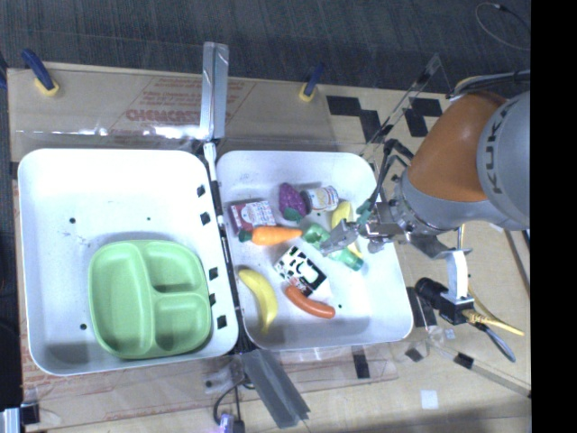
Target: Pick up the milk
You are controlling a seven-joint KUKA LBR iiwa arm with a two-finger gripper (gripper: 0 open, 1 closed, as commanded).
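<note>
Milk (301, 270) was crowded by banana (260, 297) and sausage (311, 303); jaws (343, 235) state could not be told, so a neighbour might be grabbed.

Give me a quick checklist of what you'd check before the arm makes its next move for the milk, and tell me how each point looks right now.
1. Milk located: ok. The milk carton, white with black patches, lies in the right bin.
2. Gripper near it: ok. The gripper is low in the same bin, just up and right of the carton.
3. Gripper over the milk: not ok. It sits by the green item instead.
4. Milk held: not ok. Nothing shows the carton between the fingers.
5. Room around the carton: not ok. The carrot, the hot dog and the banana crowd it.
6. Fingers open or shut: cannot tell.
</note>
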